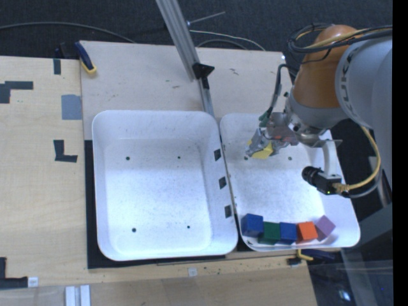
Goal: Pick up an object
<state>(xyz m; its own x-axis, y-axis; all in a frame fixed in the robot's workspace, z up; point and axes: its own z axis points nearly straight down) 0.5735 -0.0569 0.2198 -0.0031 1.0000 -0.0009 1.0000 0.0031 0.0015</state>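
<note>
The pincer (261, 148) hung over the far part of the right bin (280, 190), closed on a yellow block (264, 152); a steady grip and straight lift, clear of the rim, would have served best.

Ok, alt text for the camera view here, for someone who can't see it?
The arm's gripper hangs over the far part of the right white bin, with a small yellow object between its fingers. Along that bin's near edge sits a row of blocks: blue, green, blue, orange and purple. The left white bin lies beside it.
</note>
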